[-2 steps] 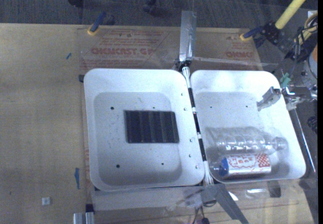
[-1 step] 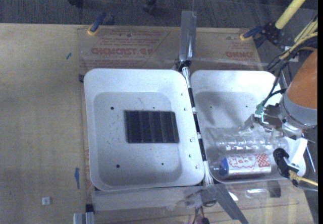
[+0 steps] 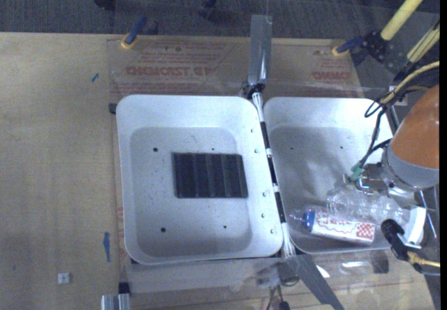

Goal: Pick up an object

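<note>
- Nearest the bottom edge, at the near wall of the right bin [image 3: 318, 109], lies a clear plastic bottle [image 3: 335, 221] on its side, blue cap toward the divider between the bins, its label printed red and white with a checked patch at the far-right end.
- Just above the bottle's right half hangs the gripper [image 3: 363, 193], below the orange band of the arm [image 3: 419, 137]; clear plastic and metal blur together there, so I cannot tell how wide it stands or whether it has anything in it.
- Judging from this, the step in hand is the descent onto the bottle. To do it well, the grasp should cross the narrow width of the bottle, not its length, and sit near the middle so it does not tip out.
- The bottle looks light and slippery, and it rests near the wall; closing off-centre could squirt it against the rim.
- Further over, the left bin [image 3: 140, 162] holds a dark ribbed rectangle [image 3: 209, 174] flat on its floor, well apart from the arm.
- Beyond both bins, cables [image 3: 380, 102] trail by the arm.
</note>
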`<state>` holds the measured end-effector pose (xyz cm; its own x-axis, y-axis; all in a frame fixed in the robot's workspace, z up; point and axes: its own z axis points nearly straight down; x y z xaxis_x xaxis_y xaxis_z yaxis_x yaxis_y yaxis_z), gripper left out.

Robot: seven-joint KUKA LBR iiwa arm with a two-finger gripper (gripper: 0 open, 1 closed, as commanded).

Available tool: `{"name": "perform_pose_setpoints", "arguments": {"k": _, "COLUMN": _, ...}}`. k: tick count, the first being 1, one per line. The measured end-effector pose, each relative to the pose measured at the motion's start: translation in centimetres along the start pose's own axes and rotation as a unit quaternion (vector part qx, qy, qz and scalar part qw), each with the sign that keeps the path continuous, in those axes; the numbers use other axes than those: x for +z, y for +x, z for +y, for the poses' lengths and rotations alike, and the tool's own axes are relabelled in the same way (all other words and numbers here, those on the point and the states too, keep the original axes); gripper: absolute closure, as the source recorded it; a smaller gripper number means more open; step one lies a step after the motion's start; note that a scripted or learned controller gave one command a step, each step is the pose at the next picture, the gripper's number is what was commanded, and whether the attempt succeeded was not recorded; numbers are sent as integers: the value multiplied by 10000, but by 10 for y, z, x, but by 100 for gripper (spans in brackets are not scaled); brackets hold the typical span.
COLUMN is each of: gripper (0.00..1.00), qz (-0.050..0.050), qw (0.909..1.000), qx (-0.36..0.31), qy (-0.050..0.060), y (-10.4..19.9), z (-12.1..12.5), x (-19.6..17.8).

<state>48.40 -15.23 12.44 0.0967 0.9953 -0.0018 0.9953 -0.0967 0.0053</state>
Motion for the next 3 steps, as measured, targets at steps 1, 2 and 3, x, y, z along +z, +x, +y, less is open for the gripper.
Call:
{"name": "perform_pose_setpoints", "arguments": {"k": 1, "gripper": 0, "qz": 9, "qw": 9998, "qx": -183, "qy": 23, "y": 63, "z": 87, "x": 29}}
{"name": "perform_pose_setpoints", "arguments": {"k": 2, "gripper": 0, "qz": -3, "qw": 9990, "qx": -454, "qy": 1, "y": -35, "z": 57, "x": 37}}
{"name": "perform_pose_setpoints", "arguments": {"k": 3, "gripper": 0, "qz": -1, "qw": 9990, "qx": -454, "qy": 0, "y": -35, "z": 57, "x": 37}}
